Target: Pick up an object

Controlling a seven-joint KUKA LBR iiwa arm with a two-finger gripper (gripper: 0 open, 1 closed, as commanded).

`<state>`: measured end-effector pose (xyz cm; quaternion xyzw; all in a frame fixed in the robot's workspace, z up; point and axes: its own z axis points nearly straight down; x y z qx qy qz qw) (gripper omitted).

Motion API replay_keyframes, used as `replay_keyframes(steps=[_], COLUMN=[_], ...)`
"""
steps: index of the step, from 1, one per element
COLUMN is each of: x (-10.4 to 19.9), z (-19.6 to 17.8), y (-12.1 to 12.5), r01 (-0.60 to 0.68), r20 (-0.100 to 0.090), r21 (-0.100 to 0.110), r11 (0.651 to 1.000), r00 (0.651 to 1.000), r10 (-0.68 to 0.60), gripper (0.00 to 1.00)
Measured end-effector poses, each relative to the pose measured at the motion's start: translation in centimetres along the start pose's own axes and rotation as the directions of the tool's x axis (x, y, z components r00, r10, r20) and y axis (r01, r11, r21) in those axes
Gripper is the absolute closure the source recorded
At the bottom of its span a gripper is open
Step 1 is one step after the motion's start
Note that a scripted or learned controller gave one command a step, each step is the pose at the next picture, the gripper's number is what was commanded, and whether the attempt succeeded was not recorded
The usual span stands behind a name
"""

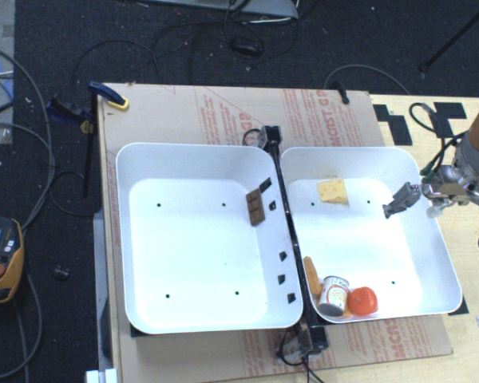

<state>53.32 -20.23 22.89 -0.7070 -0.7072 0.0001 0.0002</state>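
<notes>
Gripper hovers over the right white plastic bin, arm reaching in from the right; whether it's clenched or released, can't tell. Yellow sponge block lies near the far wall; small tin can, red tomato, orange carrot crowd the near corner.

Bench, your view: a blue-and-yellow clamp sits at the cardboard sheet's far left corner. Black cables trail over the dark floor past its far edge. An orange-cased meter lies beyond its left edge.
</notes>
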Motion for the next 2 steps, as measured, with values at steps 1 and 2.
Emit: replay_keyframes(steps=[1,2], x=[2.3,1.2], z=[-1.8,1.7], y=[-2.7,-0.6], r01=[0.001,0.0], r20=[0.0,0.0], r21=[-0.002,0.002], r11=[1.0,1.0], r00=[1.0,1.0], r10=[-0.001,0.0], gripper=[0.0,0.0])
